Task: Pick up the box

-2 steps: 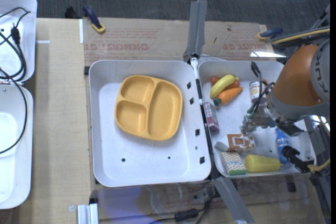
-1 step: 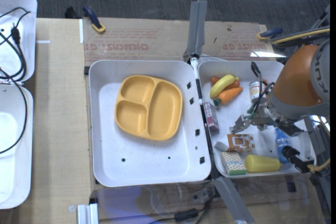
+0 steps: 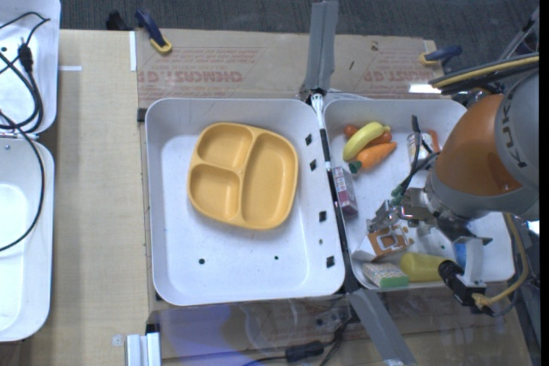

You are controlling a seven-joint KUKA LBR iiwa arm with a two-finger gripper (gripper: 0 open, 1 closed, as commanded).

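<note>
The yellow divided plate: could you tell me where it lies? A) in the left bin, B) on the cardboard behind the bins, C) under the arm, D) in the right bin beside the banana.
A: the yellow divided plate lies flat on the floor of the left bin, apart from the banana in the right bin.

Printed lettering on the cardboard

The cardboard sheet (image 3: 283,64) behind the bins carries red lettering, seen upside down; it seems to read "CHEMCZ…", with smaller print beneath too faint to read.
</note>
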